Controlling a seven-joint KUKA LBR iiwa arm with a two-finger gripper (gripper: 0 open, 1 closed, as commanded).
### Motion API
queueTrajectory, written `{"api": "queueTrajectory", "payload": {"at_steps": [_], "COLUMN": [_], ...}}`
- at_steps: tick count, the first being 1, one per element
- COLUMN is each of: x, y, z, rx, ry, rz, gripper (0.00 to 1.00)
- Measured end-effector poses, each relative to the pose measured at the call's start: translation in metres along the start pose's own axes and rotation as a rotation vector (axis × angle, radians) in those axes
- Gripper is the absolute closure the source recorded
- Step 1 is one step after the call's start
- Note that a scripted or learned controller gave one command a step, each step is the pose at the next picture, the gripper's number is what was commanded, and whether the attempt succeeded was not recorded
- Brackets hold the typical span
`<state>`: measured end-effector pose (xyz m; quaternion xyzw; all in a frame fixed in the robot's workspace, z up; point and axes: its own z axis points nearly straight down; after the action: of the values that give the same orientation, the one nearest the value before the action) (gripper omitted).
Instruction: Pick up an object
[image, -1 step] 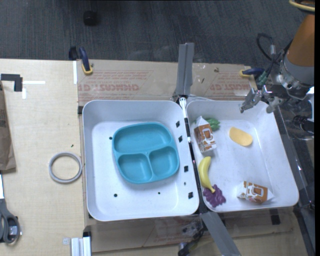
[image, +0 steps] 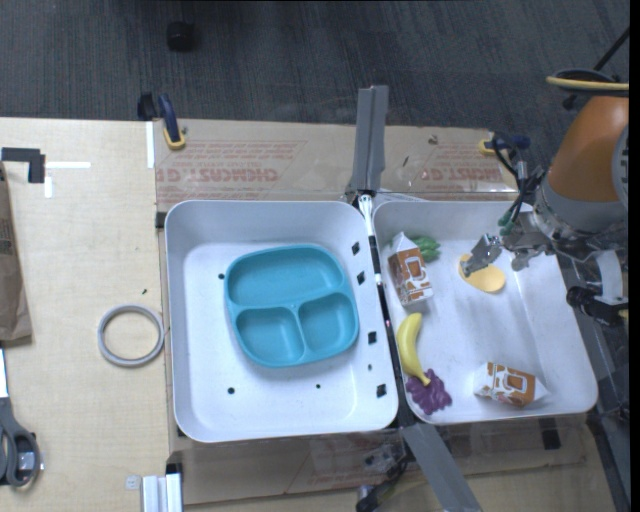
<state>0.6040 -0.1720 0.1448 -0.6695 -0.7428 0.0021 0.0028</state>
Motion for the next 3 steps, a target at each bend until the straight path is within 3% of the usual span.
{"api": "queueTrajectory", "payload": {"at_steps": [1,2,3], "x": [0.016,0.05,-0.015], "y": [-0.014,0.003,0.018], "z": [0.055,0.009,0.056], "rx": [-0.005,-0.005,-0.004], "ry": [-0.001,-0.002,-0.002], "rz": [-0.45,-0.296,-0.424], "gripper": [0.0,0.0,0.0]}}
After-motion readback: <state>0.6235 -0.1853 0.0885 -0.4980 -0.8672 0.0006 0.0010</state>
